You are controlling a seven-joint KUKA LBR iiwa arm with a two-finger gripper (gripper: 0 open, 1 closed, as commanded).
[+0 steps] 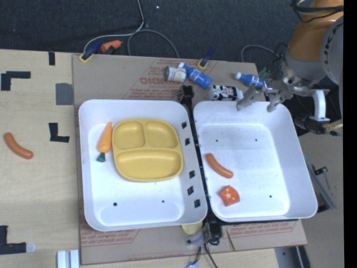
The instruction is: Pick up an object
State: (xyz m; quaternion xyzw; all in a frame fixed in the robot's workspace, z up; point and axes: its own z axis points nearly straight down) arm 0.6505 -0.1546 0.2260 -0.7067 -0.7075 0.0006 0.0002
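Nearest first, we list:
Red piece (228,195): right bin (295,166), near front; we judge it small, light, stiff, best pinched across its width.
Sausage (218,165): just behind it, apart; likely smooth plastic that may roll, so we would grip mid-length across it.
Left bin (89,194): yellow plate (148,149), carrot (105,138) beside it.
Gripper (257,100): fingers apart, holding nothing, over the right bin's far rim.
Obstacles: we see none around either piece.

two white bins (89,166), two sausages (218,166), one carrot (105,138), one yellow divided plate (148,149), one red piece (229,195).
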